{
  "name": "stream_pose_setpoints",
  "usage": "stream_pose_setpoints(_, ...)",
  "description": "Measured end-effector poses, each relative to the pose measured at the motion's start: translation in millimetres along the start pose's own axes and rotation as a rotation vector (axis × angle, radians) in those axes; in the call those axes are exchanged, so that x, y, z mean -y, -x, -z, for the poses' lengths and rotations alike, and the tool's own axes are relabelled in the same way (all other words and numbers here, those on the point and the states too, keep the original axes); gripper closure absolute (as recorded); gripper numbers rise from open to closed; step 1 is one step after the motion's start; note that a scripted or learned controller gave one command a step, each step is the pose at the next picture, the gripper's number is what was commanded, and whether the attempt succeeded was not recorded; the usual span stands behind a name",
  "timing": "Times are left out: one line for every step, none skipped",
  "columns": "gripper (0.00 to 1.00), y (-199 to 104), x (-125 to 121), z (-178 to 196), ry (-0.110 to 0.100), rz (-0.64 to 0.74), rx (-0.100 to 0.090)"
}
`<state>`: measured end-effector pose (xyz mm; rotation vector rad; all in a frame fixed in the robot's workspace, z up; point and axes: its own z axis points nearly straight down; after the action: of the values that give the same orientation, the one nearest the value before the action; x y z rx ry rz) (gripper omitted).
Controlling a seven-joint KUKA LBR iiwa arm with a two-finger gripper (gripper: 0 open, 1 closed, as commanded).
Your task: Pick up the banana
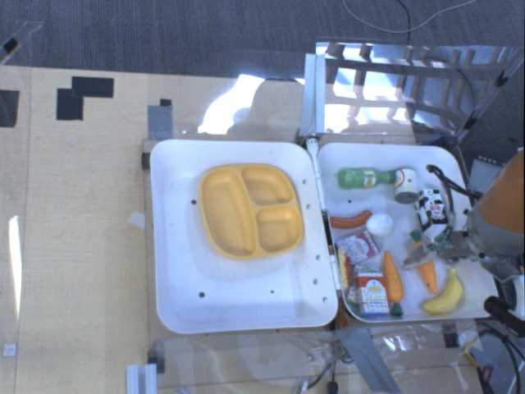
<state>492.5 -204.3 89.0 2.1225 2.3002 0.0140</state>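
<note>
2 carrots (394,277) crowd banana (444,295); end effector (428,251) just above, grip state unclear.

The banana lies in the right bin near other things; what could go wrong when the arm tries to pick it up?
1. The banana lies close beside a small carrot, so the pincer may catch the carrot instead or along with it.
2. The banana sits near the right bin's lower corner, so a finger may strike the wall.
3. It is curved and smooth, so it may slip out.
</note>
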Motion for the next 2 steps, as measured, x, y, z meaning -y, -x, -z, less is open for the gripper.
stream_pose_setpoints(0.00, 1.4, 2.4, 81.7, -0.009, 0.044, 0.000)
stream_pose_setpoints(0.00, 0.8, 2.6, 78.4, -0.009, 0.073, -0.001)
